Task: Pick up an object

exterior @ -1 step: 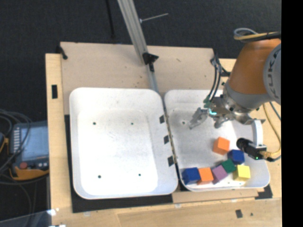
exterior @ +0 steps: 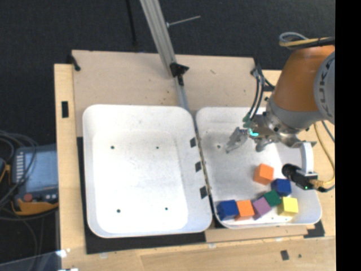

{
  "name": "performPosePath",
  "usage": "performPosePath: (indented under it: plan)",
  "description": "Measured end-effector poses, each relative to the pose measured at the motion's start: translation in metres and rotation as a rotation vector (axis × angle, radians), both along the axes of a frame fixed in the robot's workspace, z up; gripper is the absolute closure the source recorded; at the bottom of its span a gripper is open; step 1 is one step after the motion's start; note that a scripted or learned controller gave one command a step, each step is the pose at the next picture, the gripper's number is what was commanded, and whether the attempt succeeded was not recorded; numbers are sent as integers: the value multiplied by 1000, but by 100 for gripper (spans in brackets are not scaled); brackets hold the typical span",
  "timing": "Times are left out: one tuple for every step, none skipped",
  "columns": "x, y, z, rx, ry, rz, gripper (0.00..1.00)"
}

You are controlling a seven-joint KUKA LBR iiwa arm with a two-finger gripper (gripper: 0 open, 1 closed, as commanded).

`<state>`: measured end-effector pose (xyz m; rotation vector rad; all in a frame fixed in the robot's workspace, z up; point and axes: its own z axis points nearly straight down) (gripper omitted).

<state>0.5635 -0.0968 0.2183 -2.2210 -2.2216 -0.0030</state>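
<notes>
Several small blocks lie in the right bin. An orange block sits apart toward the middle right. Along the bin's near edge lie a blue block, an orange block, a purple block, a green block, a yellow block and another blue block. My gripper hangs over the upper middle of the right bin, open, with nothing between its fingers. It is up and to the left of the lone orange block.
The left bin stands beside the right one. A slanted metal pole rises from between the bins at the back. A black clip with cables hangs at the arm's right. A box with cables sits at far left.
</notes>
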Motion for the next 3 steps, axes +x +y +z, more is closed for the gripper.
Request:
performPosePath:
  plan:
    - [-4, -6, -62, -4, 6, -3, 0]
    - [-5, -8, -115, -4, 6, -3, 0]
    - [-3, -6, -101, 2, -1, -10, 100]
